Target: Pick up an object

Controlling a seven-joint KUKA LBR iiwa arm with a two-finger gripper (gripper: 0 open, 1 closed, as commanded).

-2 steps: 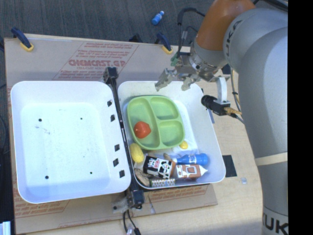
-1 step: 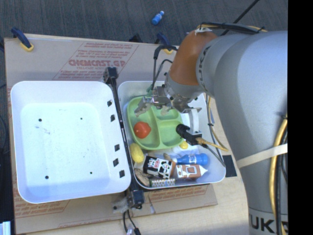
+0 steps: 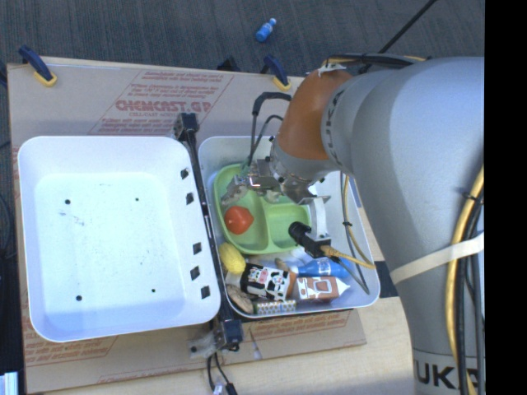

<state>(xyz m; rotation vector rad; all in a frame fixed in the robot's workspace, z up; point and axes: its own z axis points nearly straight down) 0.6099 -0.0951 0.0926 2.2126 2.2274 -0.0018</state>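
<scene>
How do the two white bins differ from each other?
The left bin shows a bare white floor with a few dark dots; the right bin holds a green tray, a red object, a yellow one and small packages. The arm hangs over the right bin, not the left. Both are shallow, white and round-cornered.

Robotics lab setup, grey industrial arm (image 3: 412,179) over two white bins (image 3: 107,229) on a cardboard-covered table (image 3: 165,97), blue clamps (image 3: 37,64), loose cables (image 3: 218,369), carpeted floor (image 3: 123,15)
</scene>
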